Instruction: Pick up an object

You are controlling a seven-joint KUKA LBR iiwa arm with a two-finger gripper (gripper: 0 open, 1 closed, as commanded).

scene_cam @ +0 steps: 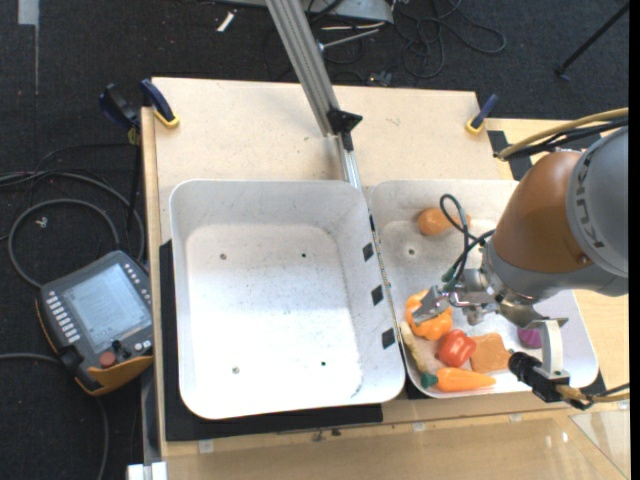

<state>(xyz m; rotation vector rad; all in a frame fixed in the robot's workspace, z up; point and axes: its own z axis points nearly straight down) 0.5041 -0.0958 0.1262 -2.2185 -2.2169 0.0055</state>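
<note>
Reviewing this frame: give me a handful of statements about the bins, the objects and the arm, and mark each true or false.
1. The arm reaches over the right bin. True.
2. The food items are piled in the left bin. False: they lie in the right bin.
3. A red pepper-like piece lies near the right bin's front edge. True.
4. The round orange object sits pressed against the carrot. False: it lies apart, toward the bin's back.
5. The gripper hangs above the left bin. False: it is at the orange piece in the right bin.
</note>
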